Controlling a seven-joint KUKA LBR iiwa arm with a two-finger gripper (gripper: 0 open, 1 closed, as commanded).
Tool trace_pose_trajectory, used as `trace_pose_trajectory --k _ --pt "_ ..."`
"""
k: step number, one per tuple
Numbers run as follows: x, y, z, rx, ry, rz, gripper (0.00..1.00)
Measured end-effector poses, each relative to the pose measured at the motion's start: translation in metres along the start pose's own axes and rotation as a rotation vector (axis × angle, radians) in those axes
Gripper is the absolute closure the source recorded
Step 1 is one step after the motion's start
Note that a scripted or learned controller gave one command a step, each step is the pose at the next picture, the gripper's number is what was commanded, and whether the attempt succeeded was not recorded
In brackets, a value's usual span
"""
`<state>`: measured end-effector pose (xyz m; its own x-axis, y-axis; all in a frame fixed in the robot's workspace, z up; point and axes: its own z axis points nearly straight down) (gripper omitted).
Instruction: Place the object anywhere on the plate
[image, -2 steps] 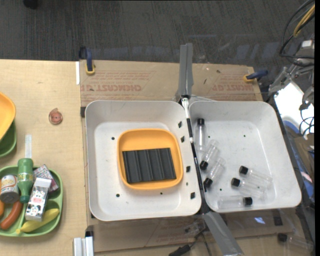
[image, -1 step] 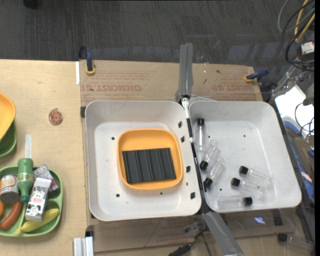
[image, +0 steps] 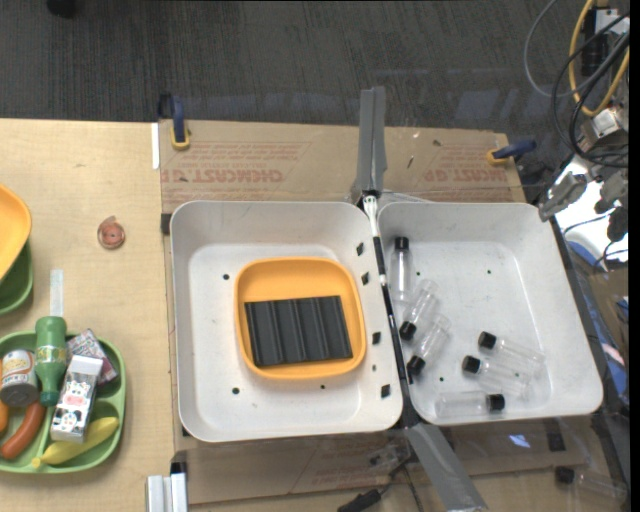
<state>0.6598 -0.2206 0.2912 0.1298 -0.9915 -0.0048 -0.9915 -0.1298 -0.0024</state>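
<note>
An orange square plate (image: 300, 278) lies in the middle of the left white bin (image: 200, 330). On it, flat and lying wholly inside the rim, rests a dark grey ridged rectangular object (image: 300, 331). The right white bin (image: 530, 260) holds several clear vials with black caps. One long vial (image: 401, 268) lies near the divider, two more vials (image: 420, 322) sit below it, and others (image: 505, 358) lie toward the front right corner.
A grey post (image: 371, 140) stands behind the seam between the bins. Cables and grey hardware (image: 585, 150) crowd the far right. On the wooden table at the left are a green plate of toy food (image: 60, 400) and an orange bowl (image: 8, 235).
</note>
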Motion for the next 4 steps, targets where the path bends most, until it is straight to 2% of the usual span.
trace_pose_trajectory --k 1,2,3,4 --pt "-0.006 0.000 0.065 -0.002 -0.002 -0.366 0.00" --pt "-0.020 -0.003 0.054 -0.001 0.002 -0.705 0.00" --pt "-0.007 0.021 0.035 -0.001 0.001 -0.978 0.00" --pt "-0.001 0.000 0.080 0.000 0.001 -1.240 0.00"
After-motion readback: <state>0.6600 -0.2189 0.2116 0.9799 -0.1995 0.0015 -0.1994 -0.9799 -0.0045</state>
